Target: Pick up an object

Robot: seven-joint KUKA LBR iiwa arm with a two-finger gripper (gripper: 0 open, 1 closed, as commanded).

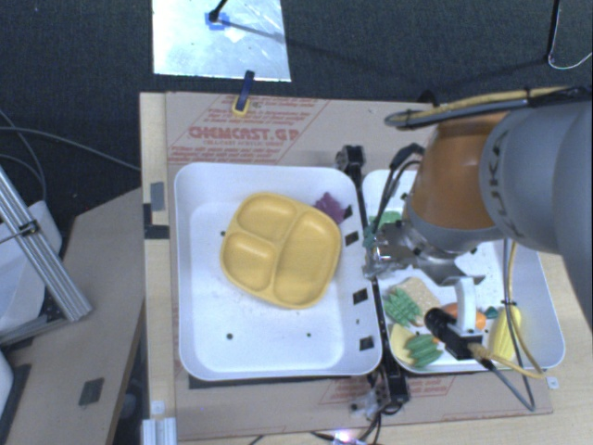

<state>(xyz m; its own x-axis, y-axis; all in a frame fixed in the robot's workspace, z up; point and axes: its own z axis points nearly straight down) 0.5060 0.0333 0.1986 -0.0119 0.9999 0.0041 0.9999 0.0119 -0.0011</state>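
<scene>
At the near end of the right bin (542, 304) a green toy (422, 349), a second green piece (402, 304), a tan slab (423, 290) and an orange bit (451, 311) lie crowded together beneath the grey arm (537, 184). Just beyond them the tool (378, 260) hangs low by that bin's left wall; whether it is apart or together cannot be told. In the left bin (213, 332) a yellow divided plate (281, 248) lies flat, with a small purple thing (329, 204) at its far right edge.
</scene>
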